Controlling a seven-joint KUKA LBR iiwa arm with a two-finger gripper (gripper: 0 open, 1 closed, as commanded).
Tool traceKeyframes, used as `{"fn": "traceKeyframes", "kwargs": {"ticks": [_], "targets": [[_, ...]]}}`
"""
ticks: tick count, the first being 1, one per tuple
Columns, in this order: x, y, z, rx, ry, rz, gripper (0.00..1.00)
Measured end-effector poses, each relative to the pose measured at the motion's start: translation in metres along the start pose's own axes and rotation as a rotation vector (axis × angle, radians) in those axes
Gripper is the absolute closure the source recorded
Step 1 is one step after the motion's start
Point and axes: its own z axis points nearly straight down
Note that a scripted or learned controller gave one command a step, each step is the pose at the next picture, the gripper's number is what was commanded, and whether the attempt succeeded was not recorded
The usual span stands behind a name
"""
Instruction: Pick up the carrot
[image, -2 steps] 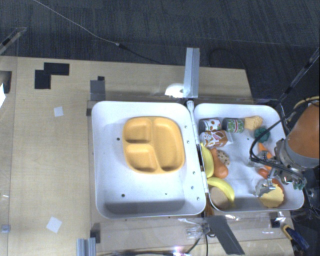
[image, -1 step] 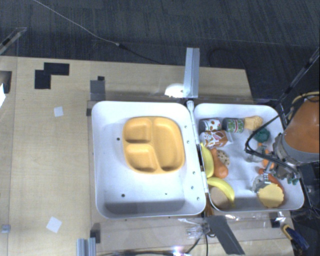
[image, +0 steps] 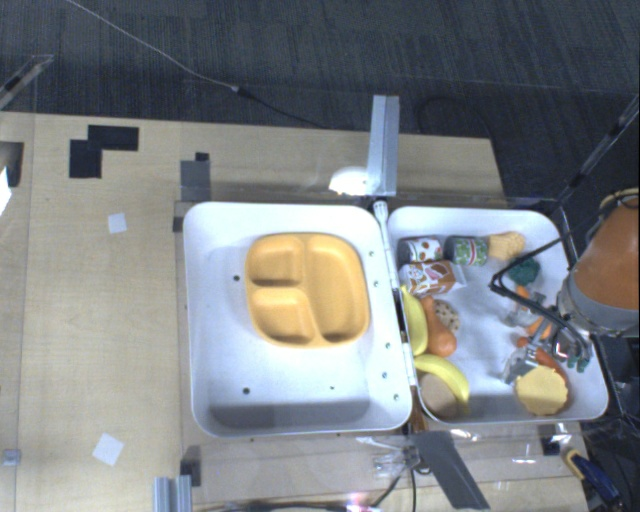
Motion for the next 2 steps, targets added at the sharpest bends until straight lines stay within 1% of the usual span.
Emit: {"fn": "traceKeyframes", "kwargs": {"ticks": [1,2], "targets": [[0.008,-0.004,0.000,-0.006,0.000,0.340,0.00],[0.005,-0.003,-0.013,-0.007,-0.010,0.334,1.00]]}}
